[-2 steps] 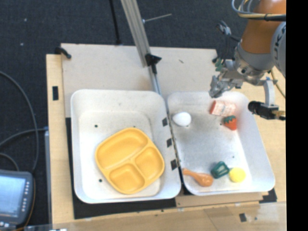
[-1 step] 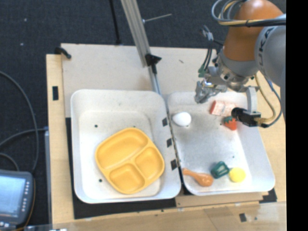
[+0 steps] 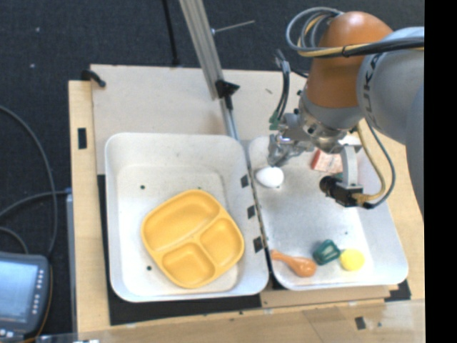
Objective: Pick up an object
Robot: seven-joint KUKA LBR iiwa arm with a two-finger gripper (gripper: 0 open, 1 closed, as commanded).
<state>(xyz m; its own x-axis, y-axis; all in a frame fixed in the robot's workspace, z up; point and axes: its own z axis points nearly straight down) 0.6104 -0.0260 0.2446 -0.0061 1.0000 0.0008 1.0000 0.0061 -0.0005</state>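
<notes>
Right below the gripper (image 3: 280, 151), just under its tip, sits a white ball (image 3: 270, 177) in the right bin (image 3: 371, 220), tucked against that bin's near-left wall. That looks like the likeliest target, though the task only asks for an object, any object. Nothing is lifted yet: every item lies on the bin floor, so the pick itself is all to come. The gripper hovers low over the ball, close enough that it may be touching the top, but from this slanted angle I cannot tell whether there is contact, nor how the gripper is set. No object shows inside it. Further off from the gripper, toward the near edge of the same bin, lie an orange spoon-shaped piece (image 3: 294, 263), a small green block (image 3: 326, 251) and a yellow ball (image 3: 351, 260), grouped close together. Beside the gripper on the far side of the arm's wrist rests a red-and-white packet (image 3: 325, 162). Across the divider, well away, a yellow divided plate (image 3: 191, 237) fills the left bin (image 3: 128, 156). Judgement: early stage, approach made, grasp and lift remain.
</notes>
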